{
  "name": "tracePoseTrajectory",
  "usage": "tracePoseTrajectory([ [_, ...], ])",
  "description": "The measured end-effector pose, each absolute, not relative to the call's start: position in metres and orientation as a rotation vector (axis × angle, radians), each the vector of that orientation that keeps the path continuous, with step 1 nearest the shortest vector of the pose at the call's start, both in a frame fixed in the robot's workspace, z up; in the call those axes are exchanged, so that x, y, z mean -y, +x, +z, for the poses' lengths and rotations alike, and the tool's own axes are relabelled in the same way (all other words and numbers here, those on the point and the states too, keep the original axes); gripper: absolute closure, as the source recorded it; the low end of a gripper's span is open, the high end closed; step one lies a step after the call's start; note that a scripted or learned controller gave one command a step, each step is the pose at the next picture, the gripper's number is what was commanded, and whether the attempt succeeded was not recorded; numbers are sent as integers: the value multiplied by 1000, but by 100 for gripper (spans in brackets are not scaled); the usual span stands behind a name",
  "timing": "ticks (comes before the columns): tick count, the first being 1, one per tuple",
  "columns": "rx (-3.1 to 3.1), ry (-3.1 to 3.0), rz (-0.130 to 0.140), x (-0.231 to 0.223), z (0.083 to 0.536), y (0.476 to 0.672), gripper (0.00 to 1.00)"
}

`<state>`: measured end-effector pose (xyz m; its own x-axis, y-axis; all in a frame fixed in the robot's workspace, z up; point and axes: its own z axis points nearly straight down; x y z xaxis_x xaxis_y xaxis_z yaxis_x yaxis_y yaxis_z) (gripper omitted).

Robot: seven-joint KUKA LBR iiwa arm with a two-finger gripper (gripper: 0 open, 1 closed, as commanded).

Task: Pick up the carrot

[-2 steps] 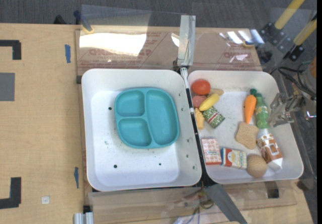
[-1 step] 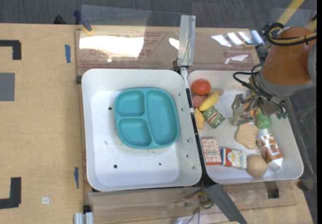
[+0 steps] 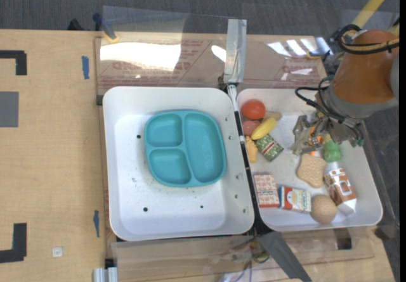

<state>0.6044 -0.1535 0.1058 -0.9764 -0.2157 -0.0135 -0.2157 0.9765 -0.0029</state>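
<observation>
Down in the right bin (image 3: 374,201), over its far-right part, is where my pincer (image 3: 312,135) sits right now, metal fingers pointing into the clutter. There's something small and orange right at the tips with a green bit (image 3: 331,149) just to the right, and I'm guessing that's the carrot (image 3: 315,141), top and all. Honestly it's too small and tangled up with the fingers to say whether I'm pinching it or just hovering on it, so whether the pincer is spread or pressed together I can't tell.

So I'd call this the grasp step: I'm down at the target, not lifted. Next move needs a firm close across the carrot's body, then a straight pull up.

Stuff around it is tight. A tan cracker-looking piece (image 3: 311,170) lies just near of the tips, and a white bottle with an orange label (image 3: 340,189) is near-right of that. Further left there's a red tomato (image 3: 254,109), a yellow banana (image 3: 264,127) and a little green box (image 3: 269,147). Along the near edge are two small cartons (image 3: 280,193) and a beige egg thing (image 3: 323,208). The left bin (image 3: 120,205) holds a teal divided plate (image 3: 186,147), well apart. The cracker is the one most likely to get snagged.
</observation>
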Motion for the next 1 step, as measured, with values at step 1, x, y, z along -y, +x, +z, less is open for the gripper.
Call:
tracePoseTrajectory([
  [1, -3101, -337, -5, 153, 117, 607, 100],
])
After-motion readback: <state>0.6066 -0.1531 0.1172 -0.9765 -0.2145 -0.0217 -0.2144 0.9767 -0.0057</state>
